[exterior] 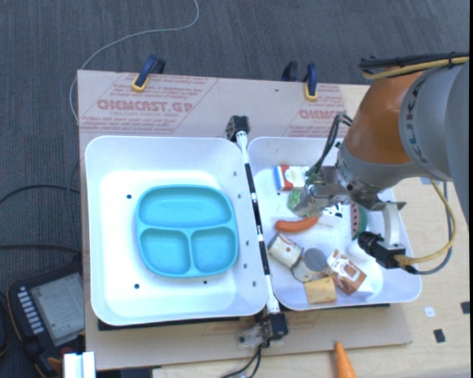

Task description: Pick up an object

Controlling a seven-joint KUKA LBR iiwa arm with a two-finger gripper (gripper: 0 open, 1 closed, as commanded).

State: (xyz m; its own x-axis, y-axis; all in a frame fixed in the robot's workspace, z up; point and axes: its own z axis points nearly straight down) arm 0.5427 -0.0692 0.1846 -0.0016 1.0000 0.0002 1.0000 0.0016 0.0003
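The right bin [406, 290] holds several small objects. An orange-red sausage [297, 225] lies near its middle, with a green item [298, 201] just above it and a red and white packet [286, 177] further back. My gripper [322, 194] hangs low over the bin, right beside the green item and just above the sausage. I see nothing clearly held in it. Toward the front lie a white cylinder [283, 250], a grey can [309, 264], a yellow block [321, 291] and a red and white carton [347, 274].
The left bin [110, 290] holds a blue divided plate [188, 230]. A ridge with a black rod [252, 203] separates the two bins. The grey arm with its orange band [386, 124] covers the right bin's back right part. Cables run at the arm's right.
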